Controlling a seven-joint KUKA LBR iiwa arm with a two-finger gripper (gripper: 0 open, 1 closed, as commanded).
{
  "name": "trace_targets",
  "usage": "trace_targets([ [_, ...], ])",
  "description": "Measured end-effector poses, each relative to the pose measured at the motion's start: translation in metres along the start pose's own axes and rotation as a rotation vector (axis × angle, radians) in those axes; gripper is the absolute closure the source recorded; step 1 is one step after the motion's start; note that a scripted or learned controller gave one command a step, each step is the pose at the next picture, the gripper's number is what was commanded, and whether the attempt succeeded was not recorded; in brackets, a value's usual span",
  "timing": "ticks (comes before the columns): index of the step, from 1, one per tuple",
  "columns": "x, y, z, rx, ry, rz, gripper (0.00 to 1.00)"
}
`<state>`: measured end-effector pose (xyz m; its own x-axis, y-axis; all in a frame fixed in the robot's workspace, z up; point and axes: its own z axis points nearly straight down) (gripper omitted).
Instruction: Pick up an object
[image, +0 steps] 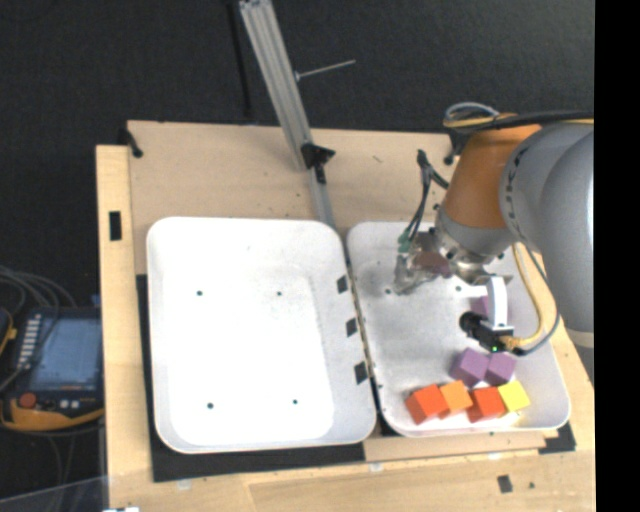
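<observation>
The claw (408, 272) hangs low over the bare upper part of the right bin (400, 350); whether it is released or clenched cannot be told at this size, and nothing is seen in it. The blocks lie well apart from it, huddled in the bin's near right corner: two purple blocks (480, 366) behind a row of orange blocks (445, 400) and a yellow block (514, 397). A good pick likely means travelling toward that cluster and choosing an outer block, since the packed neighbours leave little room. The left bin (250, 330) sits beside, on the desk (200, 170).
</observation>
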<state>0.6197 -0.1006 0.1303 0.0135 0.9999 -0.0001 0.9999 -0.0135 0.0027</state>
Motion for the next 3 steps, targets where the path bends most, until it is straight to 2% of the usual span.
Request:
trace_targets([
  [1,0.000,0.006,-0.064,-0.005,-0.001,-0.013,1.00],
  [2,-0.001,0.007,-0.074,0.000,0.000,-0.015,1.00],
  [3,0.052,0.011,-0.091,-0.001,0.001,-0.021,1.00],
])
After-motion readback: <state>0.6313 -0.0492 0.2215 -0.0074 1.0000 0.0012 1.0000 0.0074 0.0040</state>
